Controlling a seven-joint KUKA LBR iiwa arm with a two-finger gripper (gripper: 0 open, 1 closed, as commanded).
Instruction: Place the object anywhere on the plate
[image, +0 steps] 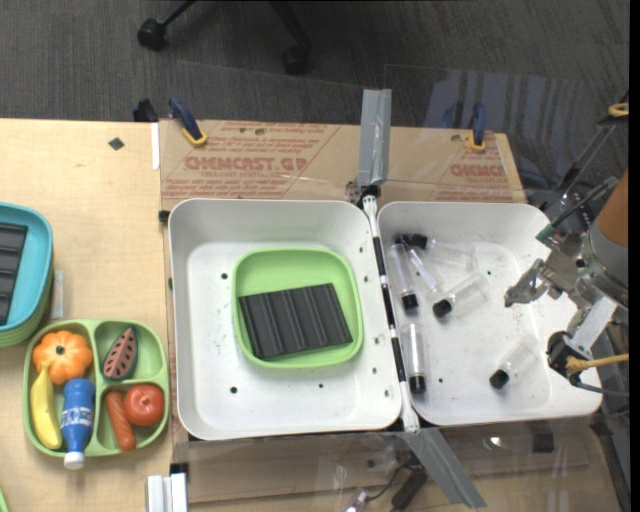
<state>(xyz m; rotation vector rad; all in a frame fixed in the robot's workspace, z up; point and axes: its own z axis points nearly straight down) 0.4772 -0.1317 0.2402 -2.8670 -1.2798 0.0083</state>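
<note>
my end effector hangs over the right white bin's right side, its state unclear to me, above scattered clear plastic tubes with black caps, well apart from the square green plate awaiting one in the left white bin.

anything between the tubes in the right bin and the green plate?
The raised rims where the two bins meet, plus the clamp bar along that seam, lie between the tubes and the plate. A dark ribbed pad covers most of the plate's middle. Otherwise nothing visible.
</note>
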